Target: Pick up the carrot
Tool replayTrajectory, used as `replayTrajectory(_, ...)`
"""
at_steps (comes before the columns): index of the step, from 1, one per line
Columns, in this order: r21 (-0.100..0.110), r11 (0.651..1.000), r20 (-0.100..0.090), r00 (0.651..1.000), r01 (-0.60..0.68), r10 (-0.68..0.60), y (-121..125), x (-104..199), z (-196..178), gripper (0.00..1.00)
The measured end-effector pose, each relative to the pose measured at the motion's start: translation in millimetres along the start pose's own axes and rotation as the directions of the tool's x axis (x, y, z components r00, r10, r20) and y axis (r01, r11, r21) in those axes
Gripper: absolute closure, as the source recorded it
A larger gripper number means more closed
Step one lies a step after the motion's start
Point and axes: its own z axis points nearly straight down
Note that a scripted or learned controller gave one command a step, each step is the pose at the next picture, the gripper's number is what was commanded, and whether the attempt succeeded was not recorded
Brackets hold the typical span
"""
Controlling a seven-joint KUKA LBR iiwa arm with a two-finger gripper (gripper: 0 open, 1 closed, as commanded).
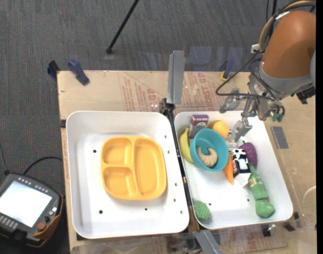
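Note:
The carrot is a thin orange wedge in the right bin. It lies just below the rim of a blue bowl, point toward the front, with a black, white and red packet against its right side. My gripper hangs over the back of that bin, above and a little right of the bowl, clearly apart from the carrot. Nothing shows in its grasp. The arm's orange band is at the upper right.
A croissant-like piece sits in the bowl. Around it are a banana, an orange fruit, a purple box, a purple vegetable, a green bottle and a green ball. The left bin holds a yellow divided plate.

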Motion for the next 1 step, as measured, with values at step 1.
replayTrajectory(1, 0.001, 1.0, 0.009, 1.0, 0.024, -0.024, -19.9, 16.0, 132.1, 0.0)
